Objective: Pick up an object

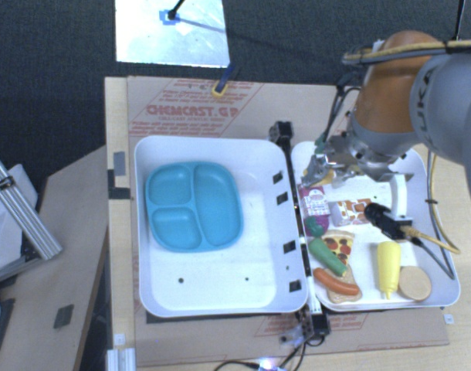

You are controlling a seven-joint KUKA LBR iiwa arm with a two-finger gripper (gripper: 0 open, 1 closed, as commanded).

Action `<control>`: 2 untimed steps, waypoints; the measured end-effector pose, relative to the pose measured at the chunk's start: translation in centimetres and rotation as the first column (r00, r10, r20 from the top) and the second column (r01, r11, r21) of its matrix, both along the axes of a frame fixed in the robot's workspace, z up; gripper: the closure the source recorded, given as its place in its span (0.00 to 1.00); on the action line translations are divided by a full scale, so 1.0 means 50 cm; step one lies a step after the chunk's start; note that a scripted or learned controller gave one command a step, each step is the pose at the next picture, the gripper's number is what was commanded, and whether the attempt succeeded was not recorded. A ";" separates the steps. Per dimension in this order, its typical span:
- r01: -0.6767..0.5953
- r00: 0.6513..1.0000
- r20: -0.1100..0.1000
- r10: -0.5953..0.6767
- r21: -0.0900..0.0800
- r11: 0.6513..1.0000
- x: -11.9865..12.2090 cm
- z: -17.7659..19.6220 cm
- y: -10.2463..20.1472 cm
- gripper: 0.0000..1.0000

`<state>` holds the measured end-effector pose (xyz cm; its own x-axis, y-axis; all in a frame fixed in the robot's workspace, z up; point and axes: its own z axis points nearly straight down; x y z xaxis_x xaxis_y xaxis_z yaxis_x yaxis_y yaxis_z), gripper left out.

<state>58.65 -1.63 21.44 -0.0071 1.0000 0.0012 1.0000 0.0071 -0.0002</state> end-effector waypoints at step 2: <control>0.007 1.000 0.000 -0.007 -0.002 1.000 0.009 0.000 -0.019 1.00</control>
